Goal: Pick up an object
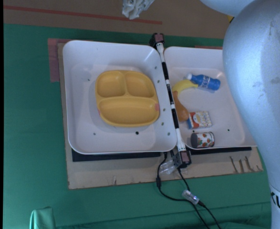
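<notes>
The jaws [136, 6] hung at the top of the view, above the brown strip of surface beyond the bins; their pale fingers pointed down, and whether they were parted or closed could not be told, nor was anything visible between them.

Below and a little left of the jaws lay the left bin [77, 104], a shallow white tray on the green surface [30, 128]. In it sat a yellow divided plate [126, 98], with two small compartments on its far side and one long one on its near side, well apart from the jaws.

Below and just right of the jaws, a black-and-white bar [168, 97] ran along the seam between the two bins, with cables [178, 190] trailing from its near end onto the green surface.

Farther right lay the right bin [235, 128], holding the small things. A yellow banana [183, 86] lay nearest the seam, touching an orange piece [180, 109] that stretched toward the near side. A blue bottle [204, 81] with a white cap lay on its side just beside the banana's far end. Nearer the camera lay a small orange-and-white box [199, 119], and nearer again a small can [202, 140] on its side. All sat well apart from the jaws.

At the far right, the grey arm [259, 94] covered the bin's right edge.
</notes>
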### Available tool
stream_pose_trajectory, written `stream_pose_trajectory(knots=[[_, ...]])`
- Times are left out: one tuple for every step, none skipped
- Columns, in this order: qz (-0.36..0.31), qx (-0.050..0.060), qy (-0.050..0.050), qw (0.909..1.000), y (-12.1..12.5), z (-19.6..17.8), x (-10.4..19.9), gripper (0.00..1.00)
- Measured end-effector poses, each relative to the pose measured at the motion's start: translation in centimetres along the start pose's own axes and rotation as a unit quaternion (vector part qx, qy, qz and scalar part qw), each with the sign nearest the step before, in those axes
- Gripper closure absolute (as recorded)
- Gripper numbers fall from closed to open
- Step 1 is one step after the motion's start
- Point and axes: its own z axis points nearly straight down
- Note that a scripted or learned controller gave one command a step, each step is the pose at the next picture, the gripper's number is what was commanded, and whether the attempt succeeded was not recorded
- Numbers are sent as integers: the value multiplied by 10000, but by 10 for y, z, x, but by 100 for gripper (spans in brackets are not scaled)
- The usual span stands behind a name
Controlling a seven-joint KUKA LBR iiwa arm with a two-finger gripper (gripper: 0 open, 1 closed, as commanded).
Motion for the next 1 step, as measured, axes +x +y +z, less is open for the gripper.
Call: stream_pose_trajectory(knots=[[12, 28, -28, 10000, 0, 28, -1, 100]])
